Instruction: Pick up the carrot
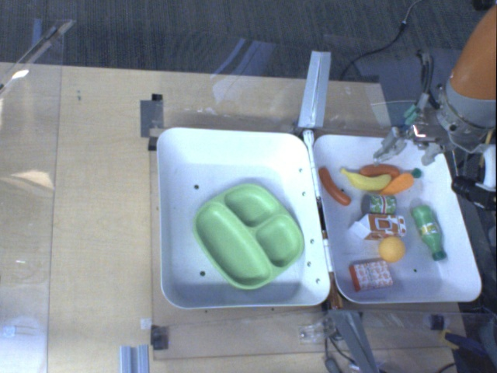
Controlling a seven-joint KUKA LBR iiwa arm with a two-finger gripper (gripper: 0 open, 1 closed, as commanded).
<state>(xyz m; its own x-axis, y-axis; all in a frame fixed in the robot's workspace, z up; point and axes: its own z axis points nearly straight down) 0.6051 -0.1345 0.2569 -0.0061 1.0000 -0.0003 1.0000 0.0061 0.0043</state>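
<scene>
The carrot (pixel 399 183) lies in the right bin (pixel 466 274), upper part, its long axis slanting from lower left up to its green tip at upper right. The claw (pixel 409 140) hangs just above it with fingers apart, holding nothing.

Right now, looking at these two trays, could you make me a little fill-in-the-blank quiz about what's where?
1. The green divided plate lies in the ____ bin.
2. The carrot touches the ____ beside it.
3. The gripper hovers over the right bin's ____ edge.
4. The round fruit near the red packet is an ____.

Missing words: left; banana; far; orange
</scene>
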